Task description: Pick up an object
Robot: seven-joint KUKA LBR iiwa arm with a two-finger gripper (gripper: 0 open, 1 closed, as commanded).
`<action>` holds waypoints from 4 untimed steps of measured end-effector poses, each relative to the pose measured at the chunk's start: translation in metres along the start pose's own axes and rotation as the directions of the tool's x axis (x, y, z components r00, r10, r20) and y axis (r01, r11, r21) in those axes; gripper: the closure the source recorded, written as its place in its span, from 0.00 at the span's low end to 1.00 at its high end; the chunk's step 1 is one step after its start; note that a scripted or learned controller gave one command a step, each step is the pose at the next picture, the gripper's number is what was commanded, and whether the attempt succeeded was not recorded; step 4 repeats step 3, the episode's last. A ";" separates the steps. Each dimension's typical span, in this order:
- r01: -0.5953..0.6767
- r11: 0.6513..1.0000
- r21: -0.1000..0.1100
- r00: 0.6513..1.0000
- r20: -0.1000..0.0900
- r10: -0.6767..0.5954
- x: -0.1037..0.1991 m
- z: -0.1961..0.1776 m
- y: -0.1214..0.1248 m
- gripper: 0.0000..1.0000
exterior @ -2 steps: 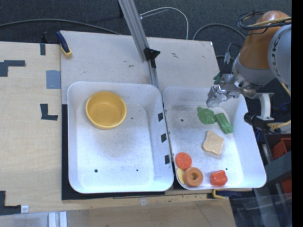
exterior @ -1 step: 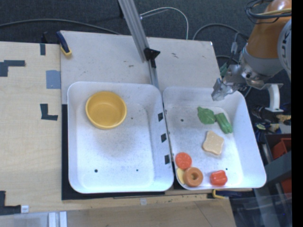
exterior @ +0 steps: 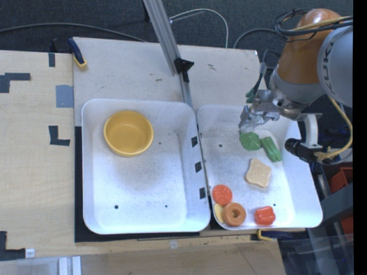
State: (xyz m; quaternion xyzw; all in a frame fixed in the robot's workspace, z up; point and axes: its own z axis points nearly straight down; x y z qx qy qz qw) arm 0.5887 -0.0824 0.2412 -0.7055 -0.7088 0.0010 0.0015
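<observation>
- Green toy (exterior: 250,141), the piece nearest the hand (exterior: 252,122), lies in the upper part of the right bin (exterior: 304,208), and we take it as the likely target.
- We see a second green piece (exterior: 271,149) just beside it on its right, seemingly touching it.
- We see the hand low over the first green piece, right at its upper edge, but we cannot tell how it stands, nor whether it touches the toy.
- We judge the step as the approach or descent before a grasp; nothing appears lifted.
- Next, we think the hand must settle around one green piece alone, without nudging its neighbour.
- Lower in that bin lie a slice of bread (exterior: 258,173), a tomato (exterior: 222,194), a doughnut (exterior: 234,213) and a red piece (exterior: 264,215), well apart from the hand.
- Across in the left bin (exterior: 92,171) sits a yellow bowl (exterior: 128,132).
</observation>
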 end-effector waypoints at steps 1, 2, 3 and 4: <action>0.001 1.000 0.001 1.000 0.000 -0.001 0.053 0.013 -0.019 1.00; 0.003 1.000 -0.001 1.000 -0.001 -0.003 0.103 0.007 -0.024 1.00; 0.003 1.000 0.000 1.000 -0.001 -0.003 0.153 0.000 -0.043 1.00; 0.003 1.000 0.000 1.000 -0.001 -0.003 0.153 0.000 -0.043 1.00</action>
